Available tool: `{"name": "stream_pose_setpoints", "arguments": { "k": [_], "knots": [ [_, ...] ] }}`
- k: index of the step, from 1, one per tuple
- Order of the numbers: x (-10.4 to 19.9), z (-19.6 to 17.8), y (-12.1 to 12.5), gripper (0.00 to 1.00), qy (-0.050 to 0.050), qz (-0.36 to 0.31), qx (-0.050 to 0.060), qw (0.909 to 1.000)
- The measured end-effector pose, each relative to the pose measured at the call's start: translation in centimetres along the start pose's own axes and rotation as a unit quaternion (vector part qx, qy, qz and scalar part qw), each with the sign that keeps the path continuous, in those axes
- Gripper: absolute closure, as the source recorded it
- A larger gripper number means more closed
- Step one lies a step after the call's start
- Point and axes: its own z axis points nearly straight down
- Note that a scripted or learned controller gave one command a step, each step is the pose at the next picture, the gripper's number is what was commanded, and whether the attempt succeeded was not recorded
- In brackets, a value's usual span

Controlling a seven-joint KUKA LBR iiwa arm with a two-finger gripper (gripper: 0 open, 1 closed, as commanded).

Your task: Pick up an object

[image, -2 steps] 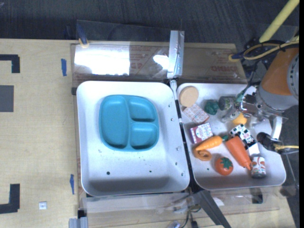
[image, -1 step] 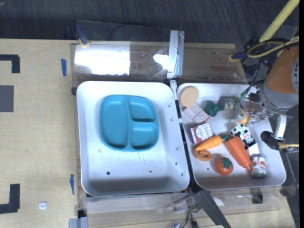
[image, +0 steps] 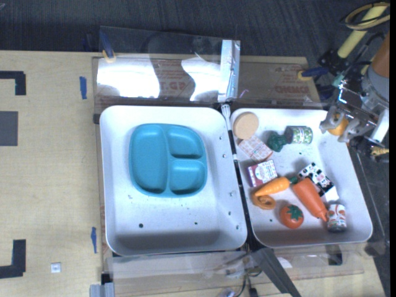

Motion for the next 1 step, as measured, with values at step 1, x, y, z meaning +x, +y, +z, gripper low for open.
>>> {"name": "stream_pose_setpoints", "arguments": {
  "k": [1],
  "knots": [
    [6.24, 2.13, -3.41, 1.00, -0.001, 0.054, 0.006, 0.9985]
  ]
}}
